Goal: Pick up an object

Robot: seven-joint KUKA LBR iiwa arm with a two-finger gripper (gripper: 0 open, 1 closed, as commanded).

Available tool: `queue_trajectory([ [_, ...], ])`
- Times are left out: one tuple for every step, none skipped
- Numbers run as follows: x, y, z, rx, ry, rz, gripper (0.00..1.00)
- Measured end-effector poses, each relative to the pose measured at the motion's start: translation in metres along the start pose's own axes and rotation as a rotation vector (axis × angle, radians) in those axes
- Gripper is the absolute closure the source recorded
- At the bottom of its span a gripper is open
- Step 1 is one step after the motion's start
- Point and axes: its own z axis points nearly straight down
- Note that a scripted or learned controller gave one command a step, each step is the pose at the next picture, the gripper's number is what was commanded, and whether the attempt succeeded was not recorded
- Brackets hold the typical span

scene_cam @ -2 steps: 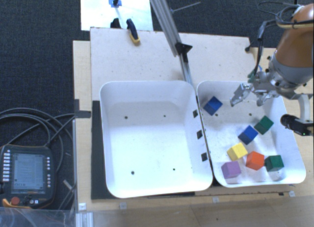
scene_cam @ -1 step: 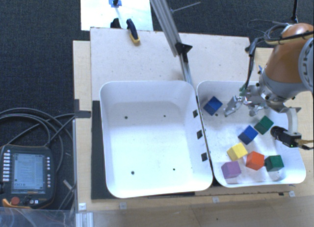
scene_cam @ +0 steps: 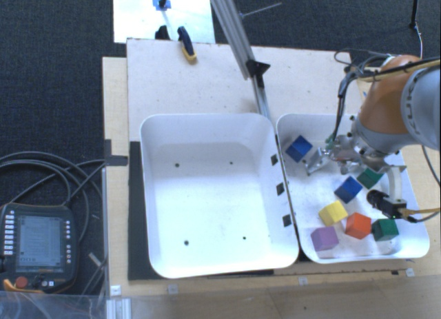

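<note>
Blocks fill the right bin point(scene_cam: 413, 242) — a blue block point(scene_cam: 299, 148) at its upper left, another blue one point(scene_cam: 348, 189) mid-bin, and yellow point(scene_cam: 333, 213), purple point(scene_cam: 324, 238), orange point(scene_cam: 357, 225) and green point(scene_cam: 384, 229) ones toward its lower wall. The claw point(scene_cam: 318, 162) sits low in this bin, just right of the upper blue block, nothing visible between its fingers — how wide it stands I cannot tell.

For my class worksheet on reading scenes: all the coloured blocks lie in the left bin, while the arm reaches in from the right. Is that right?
Not quite. In the camera view the coloured blocks, such as the yellow block and orange block, lie in the right bin, not the left bin. The arm does reach in from the right.
</note>
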Motion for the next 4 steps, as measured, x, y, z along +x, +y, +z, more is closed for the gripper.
queue_trajectory([
  [-0.001, 0.001, -0.015, -0.007, -0.001, -0.001, 1.0],
  [-0.007, 0.003, -0.078, -0.012, -0.003, 0.0, 1.0],
  [-0.018, 0.001, -0.133, -0.012, -0.003, 0.0, 1.0],
  [-0.018, 0.002, -0.168, -0.01, -0.002, -0.002, 1.0],
])
